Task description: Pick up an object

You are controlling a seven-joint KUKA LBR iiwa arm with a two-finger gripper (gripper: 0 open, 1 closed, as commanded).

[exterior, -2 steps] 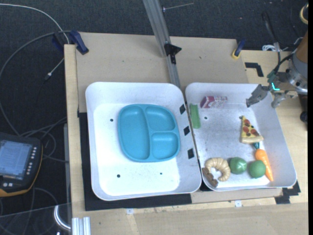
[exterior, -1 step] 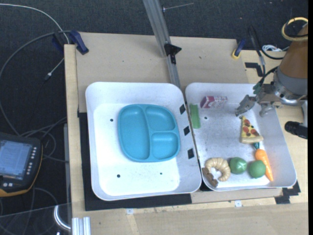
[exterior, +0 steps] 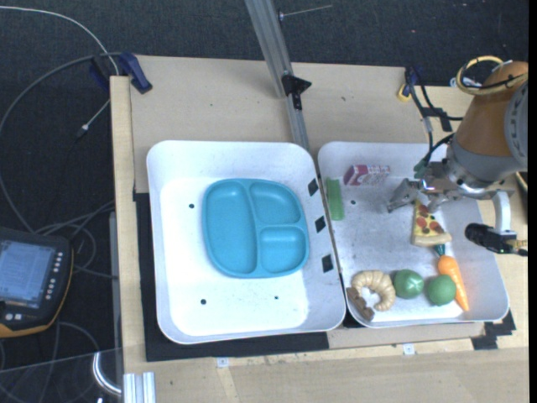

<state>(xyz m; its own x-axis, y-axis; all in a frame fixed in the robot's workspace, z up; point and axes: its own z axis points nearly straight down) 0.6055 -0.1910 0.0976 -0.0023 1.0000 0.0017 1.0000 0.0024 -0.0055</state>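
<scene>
Dark carpet surrounds a pale wooden bench (exterior: 218, 99) on which two shallow white bins sit side by side. From the right the grey arm (exterior: 495, 128) with its orange band reaches over the right bin (exterior: 369, 225), and its gripper (exterior: 419, 196) hangs low above the bin floor with the two fingers spread apart and nothing between them. One finger (exterior: 401, 198) angles out to the left; the other points down toward a toy pizza slice (exterior: 429, 227), whose narrow end lies just under it, though I cannot tell whether they touch.

Just below the pizza slice lies an orange carrot (exterior: 453, 277), slanting down toward the bin's front right corner. Beside the carrot, along the front wall, sit two green round pieces, a green ball (exterior: 440, 290) and a second green fruit (exterior: 408, 284), and next to them a tan croissant (exterior: 374, 289). Up near the back of this bin, left of the gripper, lies a small pink and white carton (exterior: 366, 174) on its side. A green strip (exterior: 335, 200) rests against the bin's left wall.

Over in the left bin (exterior: 168, 225) lies a blue divided tray (exterior: 254, 227) with three compartments. A grey pole (exterior: 273, 49) crosses the bench from the top edge. On the floor at the far left rests a handheld control pendant (exterior: 29, 280), with cables (exterior: 50, 74) trailing over the carpet.
</scene>
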